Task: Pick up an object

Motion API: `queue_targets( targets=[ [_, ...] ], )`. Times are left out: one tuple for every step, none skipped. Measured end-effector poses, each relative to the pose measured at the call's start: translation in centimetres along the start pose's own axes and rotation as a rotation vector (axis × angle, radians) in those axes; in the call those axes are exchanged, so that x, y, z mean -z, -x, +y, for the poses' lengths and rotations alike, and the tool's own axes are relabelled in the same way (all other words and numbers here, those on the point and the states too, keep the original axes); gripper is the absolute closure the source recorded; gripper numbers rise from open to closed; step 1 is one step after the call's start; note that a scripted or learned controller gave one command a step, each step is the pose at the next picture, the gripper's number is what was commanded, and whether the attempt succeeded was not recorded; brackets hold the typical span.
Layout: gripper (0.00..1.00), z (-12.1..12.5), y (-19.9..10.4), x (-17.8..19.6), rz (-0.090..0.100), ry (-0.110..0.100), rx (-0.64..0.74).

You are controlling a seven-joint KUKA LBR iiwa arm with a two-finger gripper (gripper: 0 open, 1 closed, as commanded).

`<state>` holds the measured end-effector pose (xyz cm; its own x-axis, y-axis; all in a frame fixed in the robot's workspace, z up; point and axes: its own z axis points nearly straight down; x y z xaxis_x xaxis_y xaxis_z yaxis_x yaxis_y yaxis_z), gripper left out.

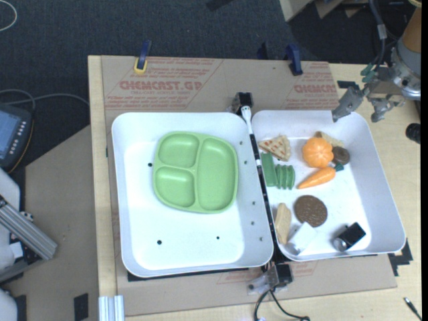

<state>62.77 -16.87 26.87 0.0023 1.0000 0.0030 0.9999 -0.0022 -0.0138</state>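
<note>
Two bins sit in front of you: left bin (127,179) holds a green divided plate (196,172), right bin (381,179) holds the carrot (317,177), orange (317,152) and cookie (311,210). Further back, gripper (364,109) hovers over the right bin's far corner, fingers spread apart, nothing between them.

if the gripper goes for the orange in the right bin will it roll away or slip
The orange looks round and smooth, so it may well roll if nudged and could slip from a narrow pinch. It sits against the carrot and a brown piece, which might check its rolling on those sides. The gripper hangs open above the bin's far corner.
</note>
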Motion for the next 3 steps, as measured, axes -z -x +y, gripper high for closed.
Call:
queue_targets(
  targets=[
    [0.00, 0.2, 0.0, 0.8, -0.003, 0.013, 0.003],
    [0.00, 0.5, -1.0, -5.0, -0.001, 0.007, 0.003],
    [0.00, 0.2, -0.1, -10.8, -0.001, 0.006, 0.001]
  ],
)
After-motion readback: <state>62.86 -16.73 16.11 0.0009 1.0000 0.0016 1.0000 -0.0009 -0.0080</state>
